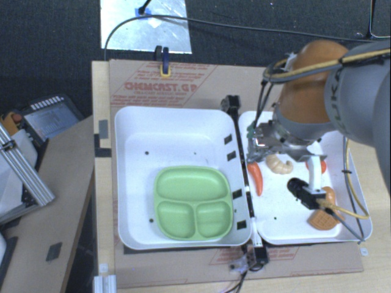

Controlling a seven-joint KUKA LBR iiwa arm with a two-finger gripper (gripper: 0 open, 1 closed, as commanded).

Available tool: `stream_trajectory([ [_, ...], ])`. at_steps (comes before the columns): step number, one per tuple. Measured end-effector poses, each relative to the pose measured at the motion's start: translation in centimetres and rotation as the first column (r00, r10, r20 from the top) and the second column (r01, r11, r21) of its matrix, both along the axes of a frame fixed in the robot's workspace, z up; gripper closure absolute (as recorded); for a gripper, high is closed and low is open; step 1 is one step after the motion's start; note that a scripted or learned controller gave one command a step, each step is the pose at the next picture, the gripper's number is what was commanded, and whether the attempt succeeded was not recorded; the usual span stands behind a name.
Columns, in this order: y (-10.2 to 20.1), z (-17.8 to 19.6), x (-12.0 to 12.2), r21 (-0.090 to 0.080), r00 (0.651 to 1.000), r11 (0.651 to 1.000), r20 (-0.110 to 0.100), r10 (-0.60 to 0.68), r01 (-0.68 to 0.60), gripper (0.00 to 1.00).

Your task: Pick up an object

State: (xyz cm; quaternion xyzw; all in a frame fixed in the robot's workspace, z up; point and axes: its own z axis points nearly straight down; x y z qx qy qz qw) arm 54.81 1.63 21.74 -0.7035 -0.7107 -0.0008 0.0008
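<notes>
End effector (264, 144) sits low over right bin (348, 227), right of frame centre, its state indeterminate, so descent should centre squarely on the nearby orange carrot-like piece (255, 178), clear of the cream shrimp-like piece (281, 163).

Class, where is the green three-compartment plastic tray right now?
The green three-compartment plastic tray lies in the left white bin, toward its near right corner, beside the divider.

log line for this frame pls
arm: over right bin | gripper: near orange chili, grasp unconfirmed | left bin: green divided plate
</notes>
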Motion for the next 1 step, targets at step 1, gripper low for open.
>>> stream_trajectory([
  [1,5.11,1.14,-0.2,-0.001,1.0,1.0,0.002,0.0,0.0,1.0],
])
